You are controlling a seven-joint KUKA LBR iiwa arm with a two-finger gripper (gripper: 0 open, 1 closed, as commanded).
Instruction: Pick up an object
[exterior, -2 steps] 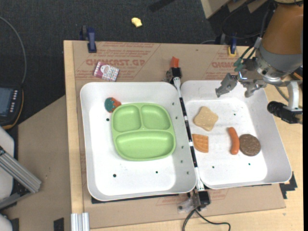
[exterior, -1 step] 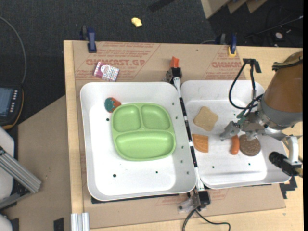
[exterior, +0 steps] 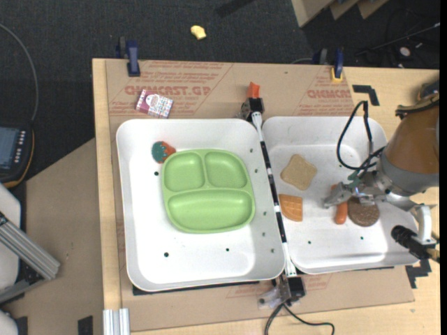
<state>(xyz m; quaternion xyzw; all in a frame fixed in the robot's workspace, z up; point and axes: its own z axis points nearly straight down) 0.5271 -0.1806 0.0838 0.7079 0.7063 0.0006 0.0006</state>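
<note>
In the right bin [exterior: 328, 253] lie a tan bread slice [exterior: 299, 172], an orange square piece [exterior: 290, 207], a small orange carrot-like stick [exterior: 340, 213] and a brown round cookie [exterior: 364, 214]. My gripper [exterior: 341, 195] hangs low over the right bin, just above the top end of the orange stick and at the cookie's upper left edge. The wrist hides how it stands around them. In the left bin [exterior: 140, 208] a green divided plate [exterior: 207, 190] rests, with a small green-and-red round object [exterior: 163, 151] at its upper left corner.
A black cable [exterior: 351, 135] loops over the right bin's far side. A pink card [exterior: 154, 103] lies on the board behind the left bin. Blue clamps [exterior: 130, 56] [exterior: 337, 65] hold the board's far edge. A central rail [exterior: 269, 187] divides the bins.
</note>
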